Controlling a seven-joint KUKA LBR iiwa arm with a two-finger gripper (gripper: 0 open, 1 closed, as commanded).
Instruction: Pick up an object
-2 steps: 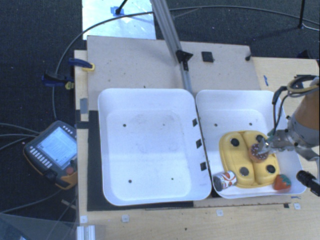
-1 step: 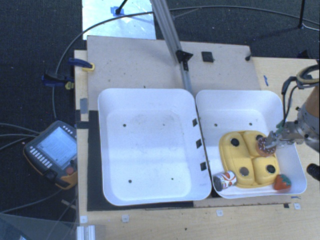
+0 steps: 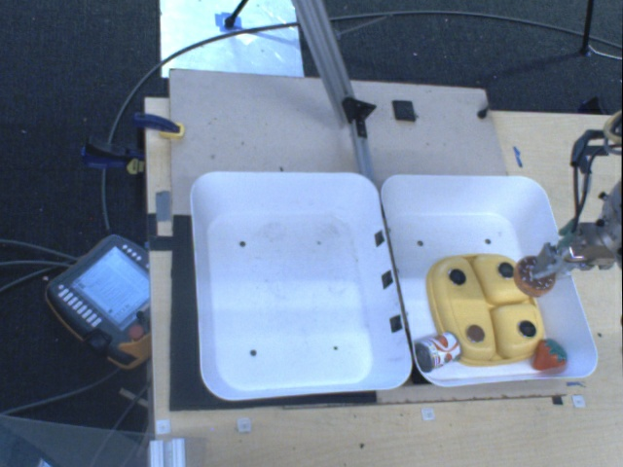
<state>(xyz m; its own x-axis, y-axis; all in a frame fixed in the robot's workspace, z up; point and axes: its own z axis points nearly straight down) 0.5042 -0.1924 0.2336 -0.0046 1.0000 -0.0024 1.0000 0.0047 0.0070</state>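
1. Dark carpet is surrounding the bench [image 3: 292, 125], a tan board carrying two white bins side by side; a teach pendant [image 3: 102, 295] is lying on the floor off the bench's left edge, cables running around it.
2. Left bin [image 3: 219, 212] is sitting on the bench's left half, its inner rim touching the right bin [image 3: 458, 202] along the middle seam.
3. Arm [image 3: 599, 232] is reaching in from the right edge, just over the right bin's right rim, wrist angling down and leftward toward the bin floor.
4. Gripper [image 3: 545, 266] is sitting low over the right bin's right side; fingers are too small and blurred, so I cannot tell if they are apart or together.
5. Brown ring-shaped piece [image 3: 532, 276] is showing right at the gripper tip, overlapping the top-right corner of the yellow tray [image 3: 484, 309]; cannot tell whether it is gripped or just lying there.
6. Yellow tray, four lobes with dark dots, is lying in the right bin's front-right area.
7. Small can [image 3: 437, 350] is lying on its side against the tray's front-left corner, near the bin's front rim.
8. Red strawberry-like object [image 3: 550, 355] is sitting in the bin's front-right corner, just beside the tray.
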